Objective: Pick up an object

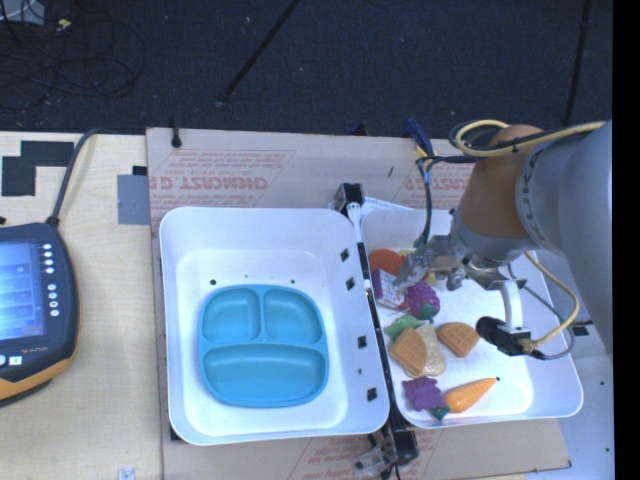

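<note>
The right bin (pixel 540 398) holds several toy foods. A red piece (pixel 384 262) lies at the upper left, with purple grapes (pixel 423 299) and a green piece (pixel 405 323) below it. Two tan bread-like pieces (pixel 409 351) (pixel 458 339) sit mid-bin. At the front lie a second purple cluster (pixel 423 394) and an orange carrot (pixel 469 395). My gripper (pixel 415 271) hangs low over the upper left of this bin, just above the grapes and beside the red piece. The arm's wrist covers much of the bin's back.
The left bin (pixel 185 268) carries a blue divided plate (pixel 264 346). A handheld pendant with a lit screen (pixel 28 303) lies on the bench at far left. Cables loop around the arm's wrist (pixel 480 133).
</note>
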Action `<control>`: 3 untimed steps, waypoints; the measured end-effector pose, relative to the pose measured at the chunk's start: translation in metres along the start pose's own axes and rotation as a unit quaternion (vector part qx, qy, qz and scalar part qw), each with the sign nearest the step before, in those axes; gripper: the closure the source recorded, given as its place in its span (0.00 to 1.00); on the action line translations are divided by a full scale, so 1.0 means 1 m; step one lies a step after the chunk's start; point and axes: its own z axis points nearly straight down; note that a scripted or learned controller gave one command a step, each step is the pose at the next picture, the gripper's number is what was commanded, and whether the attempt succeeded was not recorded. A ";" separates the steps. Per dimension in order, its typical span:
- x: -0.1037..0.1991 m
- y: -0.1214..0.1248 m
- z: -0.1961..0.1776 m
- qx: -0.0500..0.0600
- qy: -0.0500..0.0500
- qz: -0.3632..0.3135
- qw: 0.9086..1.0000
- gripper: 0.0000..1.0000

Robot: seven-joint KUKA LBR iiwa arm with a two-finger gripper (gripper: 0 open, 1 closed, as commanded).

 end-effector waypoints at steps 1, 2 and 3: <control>0.001 0.047 0.012 0.006 0.009 -0.006 1.000 0.00; -0.065 0.045 -0.021 0.010 0.012 -0.005 1.000 0.00; -0.065 0.017 0.017 0.008 0.016 -0.006 1.000 0.00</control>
